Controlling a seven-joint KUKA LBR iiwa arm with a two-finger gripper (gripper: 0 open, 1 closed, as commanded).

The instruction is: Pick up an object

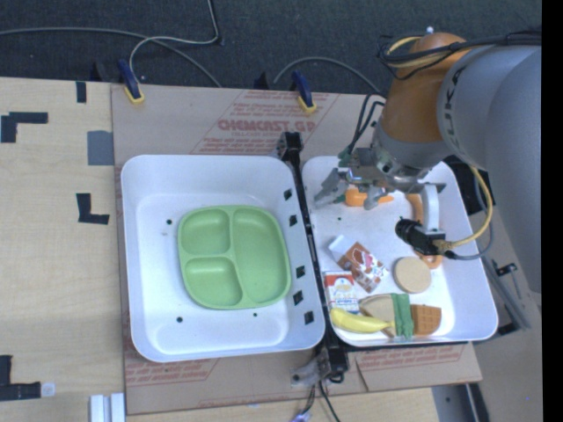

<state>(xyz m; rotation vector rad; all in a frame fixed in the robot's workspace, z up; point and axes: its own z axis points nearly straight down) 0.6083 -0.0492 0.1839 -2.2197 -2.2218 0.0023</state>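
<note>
I see my gripper (352, 187) spread wide over the right bin (471, 323), the orange piece (356, 198) directly between its fingers, unclamped.

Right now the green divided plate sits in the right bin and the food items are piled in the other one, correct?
Not quite. The camera view shows the green divided plate in the left bin; the food items, like the banana, lie in the right bin.

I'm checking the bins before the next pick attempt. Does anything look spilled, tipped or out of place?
Nothing stands out. The green three-compartment plastic plate lies flat in the left white bin. The toy food, including a yellow banana and a round tan cookie, lies loose inside the right white bin, none of it over the rim.
</note>
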